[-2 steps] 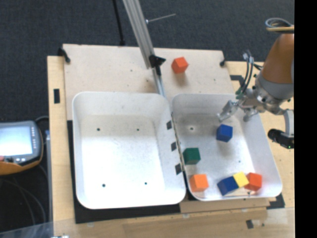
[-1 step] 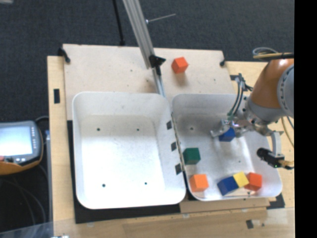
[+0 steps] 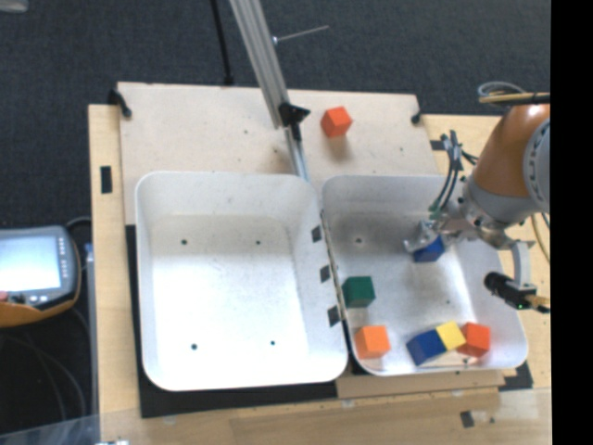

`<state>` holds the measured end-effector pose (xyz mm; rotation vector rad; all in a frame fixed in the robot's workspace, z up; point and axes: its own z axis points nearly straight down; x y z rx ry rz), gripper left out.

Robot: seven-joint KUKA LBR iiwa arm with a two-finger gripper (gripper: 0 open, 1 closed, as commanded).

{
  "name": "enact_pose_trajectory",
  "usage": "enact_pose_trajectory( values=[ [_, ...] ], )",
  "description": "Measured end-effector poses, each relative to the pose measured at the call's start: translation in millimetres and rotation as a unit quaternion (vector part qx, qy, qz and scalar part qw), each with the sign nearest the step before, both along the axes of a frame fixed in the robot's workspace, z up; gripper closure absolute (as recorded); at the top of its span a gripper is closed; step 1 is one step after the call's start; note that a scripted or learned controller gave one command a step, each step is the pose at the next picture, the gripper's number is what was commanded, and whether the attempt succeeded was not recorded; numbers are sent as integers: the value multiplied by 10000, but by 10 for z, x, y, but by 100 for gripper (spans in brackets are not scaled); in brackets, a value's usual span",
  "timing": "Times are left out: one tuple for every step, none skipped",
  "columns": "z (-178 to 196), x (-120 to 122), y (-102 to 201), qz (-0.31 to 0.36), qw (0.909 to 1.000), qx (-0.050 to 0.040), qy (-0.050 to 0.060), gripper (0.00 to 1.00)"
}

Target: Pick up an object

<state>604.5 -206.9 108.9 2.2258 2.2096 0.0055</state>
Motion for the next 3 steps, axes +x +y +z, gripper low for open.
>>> enact_pose_trajectory(
  values=[
    [1279, 223, 722, 74, 10000, 2, -20, 100],
    [1762, 193, 1526, 90, 10000, 16, -5, 100],
    [980, -177, 2439, 80, 9999, 18, 65, 100]
  ],
)
